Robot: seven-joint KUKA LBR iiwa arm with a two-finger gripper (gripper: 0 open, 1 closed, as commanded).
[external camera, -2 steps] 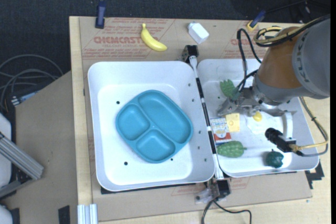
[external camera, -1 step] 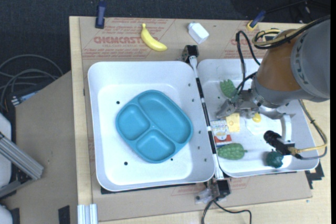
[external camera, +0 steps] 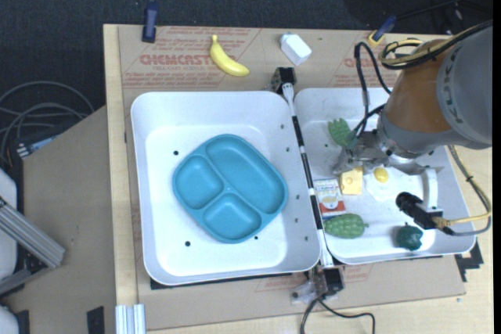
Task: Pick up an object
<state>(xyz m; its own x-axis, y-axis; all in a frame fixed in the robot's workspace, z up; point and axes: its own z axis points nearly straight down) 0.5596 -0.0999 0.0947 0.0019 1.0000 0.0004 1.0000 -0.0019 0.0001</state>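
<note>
While the arm (external camera: 427,102) hangs over the upper middle of the right bin (external camera: 462,246), the gripper (external camera: 354,160) sits low at the bin's left-centre, and honestly I can't tell whether it's spread or pressed together — too much dark hardware bunched up there.

The closest thing to it is the cheese (external camera: 351,183), a yellow wedge just below the gripper, maybe touching it; hard to say. So the coming move looks like a tiny shift toward the bottom of the frame and then down. The cheese looks roughly square, no real long axis to line up with.

Other candidates: a leafy green (external camera: 339,131) just above the gripper, a small lemon (external camera: 380,175) just to its right, a pickle (external camera: 344,226) further down lying lengthwise left-to-right, and a dark green pepper (external camera: 409,237) near the bin's lower right.

The left bin (external camera: 156,117) holds a blue tray (external camera: 228,188) — well apart from the gripper, so I'd guess it's not the target.
</note>
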